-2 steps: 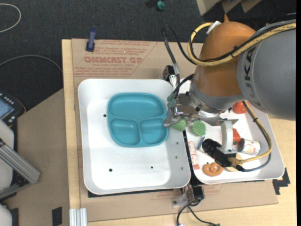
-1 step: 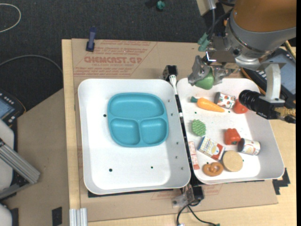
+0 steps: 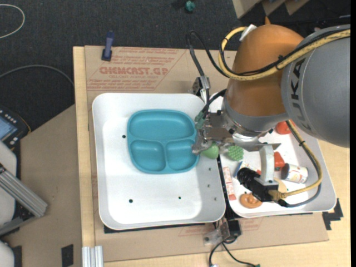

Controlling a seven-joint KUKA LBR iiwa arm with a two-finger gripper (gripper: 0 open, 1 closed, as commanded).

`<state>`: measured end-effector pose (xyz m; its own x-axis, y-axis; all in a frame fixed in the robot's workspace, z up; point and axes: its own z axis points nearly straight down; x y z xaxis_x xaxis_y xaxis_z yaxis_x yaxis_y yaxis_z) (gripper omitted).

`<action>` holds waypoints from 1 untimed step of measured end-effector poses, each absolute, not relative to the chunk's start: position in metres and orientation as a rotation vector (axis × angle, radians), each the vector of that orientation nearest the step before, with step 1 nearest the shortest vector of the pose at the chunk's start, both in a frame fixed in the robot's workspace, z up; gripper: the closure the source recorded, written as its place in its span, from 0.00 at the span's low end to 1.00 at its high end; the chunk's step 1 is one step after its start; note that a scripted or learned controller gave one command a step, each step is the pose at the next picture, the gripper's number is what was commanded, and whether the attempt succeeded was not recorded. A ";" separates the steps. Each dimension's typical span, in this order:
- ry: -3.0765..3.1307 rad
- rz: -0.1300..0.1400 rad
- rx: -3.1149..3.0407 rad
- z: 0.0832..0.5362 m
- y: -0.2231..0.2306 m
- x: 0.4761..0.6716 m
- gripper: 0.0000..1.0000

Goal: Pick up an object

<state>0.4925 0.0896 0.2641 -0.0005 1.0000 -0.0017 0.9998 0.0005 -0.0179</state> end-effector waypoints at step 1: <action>-2.222 -0.010 -2.230 0.338 0.058 0.513 1.00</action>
